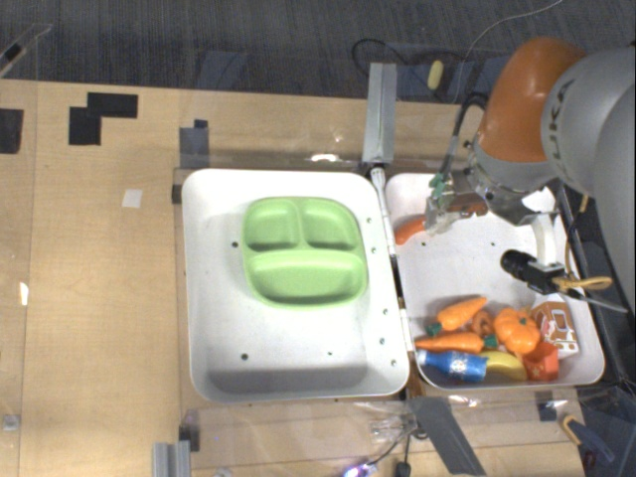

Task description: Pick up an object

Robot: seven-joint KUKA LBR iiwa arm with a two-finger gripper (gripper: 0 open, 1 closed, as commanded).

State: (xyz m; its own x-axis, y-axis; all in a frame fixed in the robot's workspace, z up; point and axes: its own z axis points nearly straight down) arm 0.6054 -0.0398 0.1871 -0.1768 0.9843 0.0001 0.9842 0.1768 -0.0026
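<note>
My gripper (438, 213) hangs over the far left part of the right bin (477, 256), below the orange band on the arm. A small orange piece (407, 232) lies just left of it and a little lower, against the bin's left wall. Whether the gripper touches that piece I cannot tell. At the near end of the same bin sits a heap of toy food: an orange carrot (461, 313), a second carrot (449, 343), an orange pumpkin (516, 330), a blue can (456, 366) and a yellow piece (504, 363).
A green divided plate (301, 249) lies in the left bin (219, 346). A red and white item (555, 331) rests at the heap's right end. The white middle floor of the right bin lies between the gripper and the heap.
</note>
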